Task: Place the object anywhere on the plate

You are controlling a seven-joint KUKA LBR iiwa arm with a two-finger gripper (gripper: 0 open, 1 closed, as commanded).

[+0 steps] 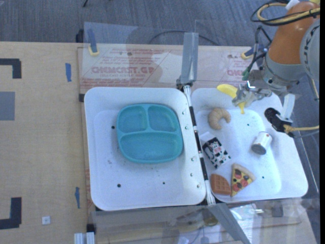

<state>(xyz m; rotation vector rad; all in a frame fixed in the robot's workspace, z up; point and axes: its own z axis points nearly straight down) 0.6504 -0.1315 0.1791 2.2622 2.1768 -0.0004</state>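
Right now the end effector [247, 94] hangs over the far edge of the right bin [292, 179], and how far it's open, I can't tell. A yellow banana [227, 89] lies just beside it, touching or not is unclear. Croissant [219, 117] sits close by toward the divider, a metal can [261, 142] mid-bin, a black-and-white toy [215, 152] by the left wall, a pizza slice [240, 178] and waffle [220, 184] at the near edge. Over in the left bin [101, 187], the teal plate [150, 133] lies centred.
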